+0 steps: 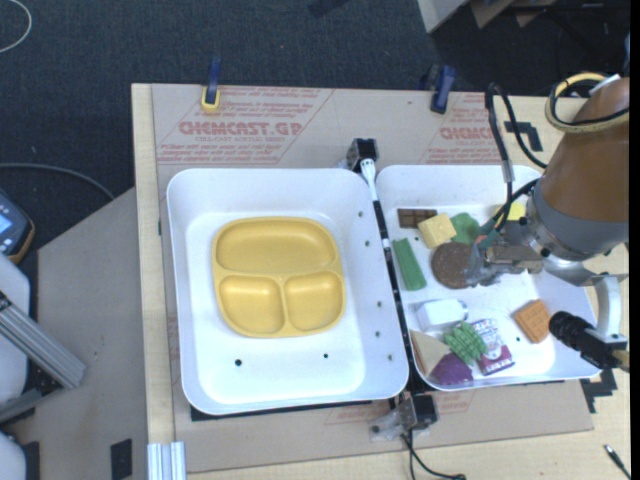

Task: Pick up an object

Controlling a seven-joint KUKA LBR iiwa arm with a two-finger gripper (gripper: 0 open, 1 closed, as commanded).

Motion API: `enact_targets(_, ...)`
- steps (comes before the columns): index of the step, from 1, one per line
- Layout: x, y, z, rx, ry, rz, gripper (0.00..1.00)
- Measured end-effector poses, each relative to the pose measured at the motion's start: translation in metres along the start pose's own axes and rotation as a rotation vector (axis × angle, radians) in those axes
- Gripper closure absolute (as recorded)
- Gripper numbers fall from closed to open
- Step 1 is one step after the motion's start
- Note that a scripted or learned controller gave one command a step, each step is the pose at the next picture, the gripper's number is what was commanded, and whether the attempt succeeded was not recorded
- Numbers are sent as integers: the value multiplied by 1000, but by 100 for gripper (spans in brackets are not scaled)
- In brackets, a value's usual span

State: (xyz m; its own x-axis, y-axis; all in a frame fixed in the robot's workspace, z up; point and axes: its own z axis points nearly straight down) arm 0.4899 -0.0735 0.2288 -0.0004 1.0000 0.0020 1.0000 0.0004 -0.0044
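Presently the gripper (487,259) hangs low over the right bin (560,363), reaching in from three o'clock; whether its claw stands apart or together I cannot tell, since the wrist hides it from above. Nothing visibly sits between its parts, so I judge nothing held yet.

Just at nine o'clock of the gripper, touching or nearly so, lies a brown round disc (452,264), the likeliest thing to be picked up; it sits near the bin's middle. At twelve o'clock of the disc rests a pale yellow block (436,230), with a green piece (465,227) beside it at its three o'clock and a dark brown bar (416,215) at its eleven; a long green stick (407,264) lies at the disc's nine o'clock, along the bin's left wall. Toward six o'clock sit a white piece (440,313), a leafy green toy (463,341), a purple lump (452,372) and an orange waffle-like square (533,320) off at four.

The disc looks like light, stiff toy food, flat and probably smooth; lying flat it offers little height, so I would take it across its edges, low and square, or it may slide away. The neighbours crowd its upper side; the lower side seems freer.

The left bin (185,268) holds a yellow divided plate (277,275).
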Motion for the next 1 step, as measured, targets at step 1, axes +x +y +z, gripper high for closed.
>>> enact_targets(1,-3,-3,0,-1,0,0,100)
